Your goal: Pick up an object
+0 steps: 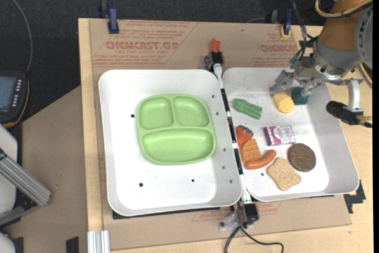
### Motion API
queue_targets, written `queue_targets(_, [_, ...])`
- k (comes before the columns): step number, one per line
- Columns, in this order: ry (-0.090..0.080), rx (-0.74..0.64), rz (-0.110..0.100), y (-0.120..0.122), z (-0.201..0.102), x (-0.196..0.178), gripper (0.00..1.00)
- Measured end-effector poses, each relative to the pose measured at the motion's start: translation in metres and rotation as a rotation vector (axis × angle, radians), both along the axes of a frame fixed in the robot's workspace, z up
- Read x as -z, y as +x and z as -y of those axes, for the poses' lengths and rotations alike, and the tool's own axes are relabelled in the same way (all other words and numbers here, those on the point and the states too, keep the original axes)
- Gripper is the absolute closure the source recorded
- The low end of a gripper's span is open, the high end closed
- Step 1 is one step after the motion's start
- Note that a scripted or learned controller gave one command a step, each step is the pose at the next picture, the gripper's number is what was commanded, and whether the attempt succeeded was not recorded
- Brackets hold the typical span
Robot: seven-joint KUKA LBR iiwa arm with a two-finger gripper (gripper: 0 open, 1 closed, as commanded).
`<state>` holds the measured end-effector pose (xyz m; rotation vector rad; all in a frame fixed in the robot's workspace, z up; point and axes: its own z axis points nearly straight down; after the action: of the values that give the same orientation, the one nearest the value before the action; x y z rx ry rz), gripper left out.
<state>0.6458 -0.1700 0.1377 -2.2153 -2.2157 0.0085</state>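
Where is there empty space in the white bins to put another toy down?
Left bin: bare floor all round the green plate, widest along the near edge. Right bin: a bare patch right of the purple packet and brown cookie. Crowded by the divider: carrot, waffle, hot dog, bread.

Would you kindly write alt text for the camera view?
The tool hovers over a yellow corn cob in the right bin, which also holds toy foods. The left bin holds a green divided plate.

A robotics lab: 2 white bins [118,127] clamped on a paper-covered bench [172,44].
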Motion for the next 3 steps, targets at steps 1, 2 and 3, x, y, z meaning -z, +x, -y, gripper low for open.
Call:
queue_targets(1, [-0.005,-0.006,0.033,0.0054,0.0143,0.0245,0.0])
queue_targets(2, [-0.007,-0.004,0.033,0.0042,0.0164,0.0283,0.0])
queue_targets(3, [-0.008,-0.004,0.033,0.0034,0.0166,0.0298,0.0])
